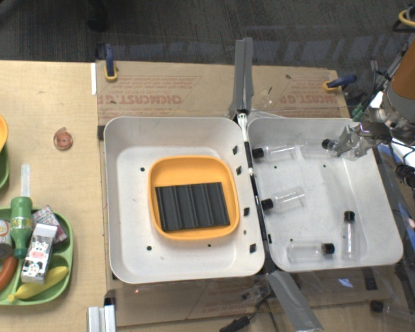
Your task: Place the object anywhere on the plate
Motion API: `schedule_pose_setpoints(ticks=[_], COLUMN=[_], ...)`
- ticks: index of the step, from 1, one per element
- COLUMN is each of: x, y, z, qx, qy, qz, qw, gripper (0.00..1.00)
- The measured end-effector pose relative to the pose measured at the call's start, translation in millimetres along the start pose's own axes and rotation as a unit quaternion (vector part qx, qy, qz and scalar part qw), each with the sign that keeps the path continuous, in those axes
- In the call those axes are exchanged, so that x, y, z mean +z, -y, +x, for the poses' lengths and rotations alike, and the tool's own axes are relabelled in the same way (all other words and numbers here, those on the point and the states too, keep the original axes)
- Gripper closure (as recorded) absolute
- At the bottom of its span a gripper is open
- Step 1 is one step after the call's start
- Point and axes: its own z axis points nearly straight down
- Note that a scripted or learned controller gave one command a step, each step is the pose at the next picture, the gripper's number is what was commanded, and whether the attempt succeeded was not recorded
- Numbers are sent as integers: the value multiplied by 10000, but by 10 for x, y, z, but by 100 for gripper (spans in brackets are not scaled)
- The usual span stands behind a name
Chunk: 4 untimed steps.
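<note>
An orange plate (192,171) lies in the middle of the left bin (124,185). A dark grey ridged slab (195,206) rests on the plate and covers most of its lower half. Several clear vials with black caps lie scattered in the right bin (373,185), among them one (285,199) near the left wall and one (348,234) at the lower right. My gripper (348,142) hangs over the right bin's far right corner, next to a vial's black cap (326,144). Nothing shows between its tips.
A metal divider post (243,75) stands behind the seam between the bins. Cardboard (180,92) lies behind them, held by clamps (109,68). On the bench to the left sits a green tray (28,254) of toy food.
</note>
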Motion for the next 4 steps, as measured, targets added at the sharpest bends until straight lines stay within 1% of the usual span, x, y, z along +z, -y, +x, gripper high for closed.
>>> schedule_pose_setpoints(ticks=[1, 2, 3, 4], x=[26, -262, -676, -1285], y=[-549, -647, -661, -663], z=[272, -153, -403, -395], qx=[-954, -1782, -3054, -4300], qy=[3, 9, 16, 17], qz=[-8, -24, -30, -33], qw=[9954, 9840, 9522, 9028], gripper=[100, 100, 100, 100])
